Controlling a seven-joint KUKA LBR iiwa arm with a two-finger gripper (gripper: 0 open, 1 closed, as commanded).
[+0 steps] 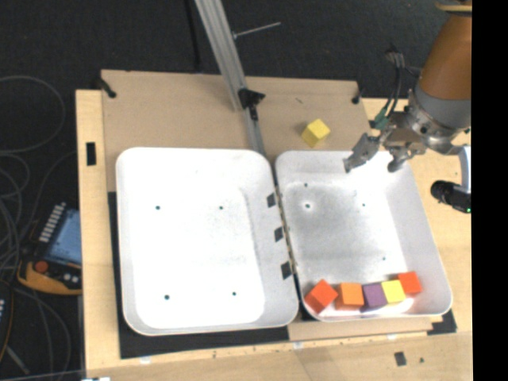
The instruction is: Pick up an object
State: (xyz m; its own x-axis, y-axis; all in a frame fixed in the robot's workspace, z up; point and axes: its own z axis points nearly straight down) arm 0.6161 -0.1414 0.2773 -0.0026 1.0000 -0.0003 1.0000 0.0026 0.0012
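Gripper (375, 156): poised over the far edge of the right bin (349, 213), fingers spread, nothing pinched, likely readied for a descent. Blocks (363, 293): five, lined along the near wall, well apart from it. Yellow cube (315, 132): on the worktop (182, 109), outside both bins.

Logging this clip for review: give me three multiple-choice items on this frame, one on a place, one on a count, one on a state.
1. Where does the yellow cube lie?
A. in the left bin
B. on the bench behind the right bin
C. between the fingers

2. How many blocks line the right bin's near wall?
A. three
B. five
C. seven

3. The gripper is:
A. open, holding nothing
B. shut on a block
C. resting on the row

Key: 1 B, it sits on bare board; 2 B, five side by side; 3 A, fingers spread above the far rim.
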